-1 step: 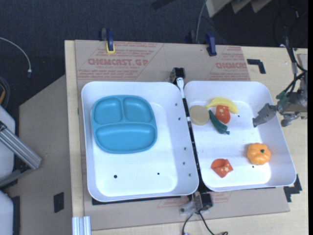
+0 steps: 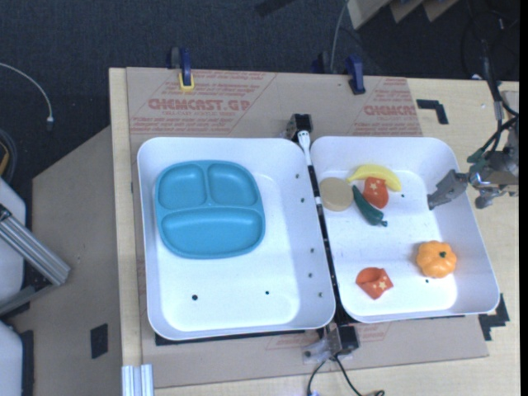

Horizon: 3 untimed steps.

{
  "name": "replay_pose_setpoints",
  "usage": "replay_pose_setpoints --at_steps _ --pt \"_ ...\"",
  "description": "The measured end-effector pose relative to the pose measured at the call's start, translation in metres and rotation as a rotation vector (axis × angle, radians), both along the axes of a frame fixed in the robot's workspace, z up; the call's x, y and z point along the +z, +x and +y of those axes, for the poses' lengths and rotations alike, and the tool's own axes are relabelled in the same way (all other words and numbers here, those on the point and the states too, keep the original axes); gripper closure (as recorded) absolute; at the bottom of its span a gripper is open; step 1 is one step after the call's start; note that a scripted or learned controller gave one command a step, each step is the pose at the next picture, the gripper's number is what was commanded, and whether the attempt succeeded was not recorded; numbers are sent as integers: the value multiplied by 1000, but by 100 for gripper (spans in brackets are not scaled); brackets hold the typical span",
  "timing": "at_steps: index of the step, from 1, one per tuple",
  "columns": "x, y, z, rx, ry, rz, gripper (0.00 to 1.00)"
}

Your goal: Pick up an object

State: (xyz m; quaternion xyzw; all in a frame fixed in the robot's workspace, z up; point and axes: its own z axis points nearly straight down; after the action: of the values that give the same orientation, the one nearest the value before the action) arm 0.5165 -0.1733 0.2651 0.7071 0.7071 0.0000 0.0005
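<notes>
The pumpkin, small and orange, lies at the lower right of the right bin, near that bin's right wall. To its left, low in the same bin, sits a red pepper, well apart from the pumpkin. Higher up, a cluster gathers at the bin's upper left: a green chili slants down from a tomato, which rests against a banana, and a tan disc lies just beside them against the bin's left wall.

The gripper hangs at the right bin's upper right edge, at the right of the frame, apart from every item. Nothing shows between its fingers; how far apart they stand cannot be told.

In the left bin, a blue divided plate lies in the upper left part.
</notes>
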Motion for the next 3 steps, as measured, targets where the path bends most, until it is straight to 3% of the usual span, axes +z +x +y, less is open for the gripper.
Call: replay_pose_setpoints --at_steps 3 --pt "-175 2 -9 -1 3 6 0"
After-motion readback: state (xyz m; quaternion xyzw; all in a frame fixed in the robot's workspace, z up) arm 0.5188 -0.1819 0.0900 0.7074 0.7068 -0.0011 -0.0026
